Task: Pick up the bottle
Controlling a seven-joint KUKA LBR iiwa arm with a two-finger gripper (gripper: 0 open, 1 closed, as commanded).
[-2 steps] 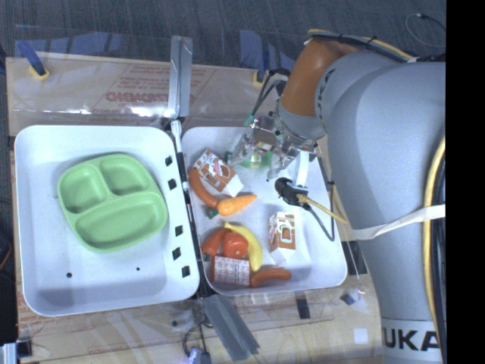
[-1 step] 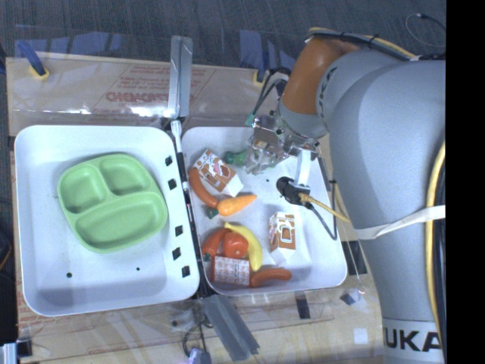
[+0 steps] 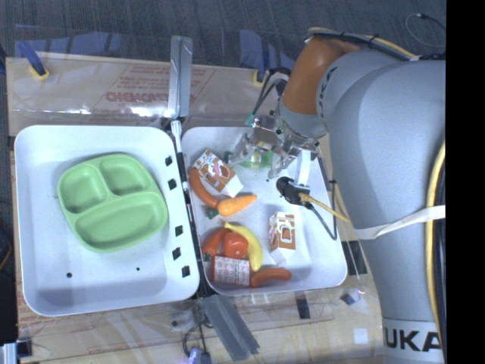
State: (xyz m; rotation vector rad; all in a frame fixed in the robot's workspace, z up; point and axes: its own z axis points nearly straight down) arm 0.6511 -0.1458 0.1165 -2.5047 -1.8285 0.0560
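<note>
We see the grey arm with its orange band reach in from the right, its two-finger tool lowered into the far end of the right-hand shallow white bin on the table. A small clear bottle with greenish contents lies directly under the tool; whether the tool is open or closed on it we cannot tell. Nearer us lie an orange carrot, a yellow banana and two small printed cartons. A green divided plastic plate rests in the left bin.
</note>
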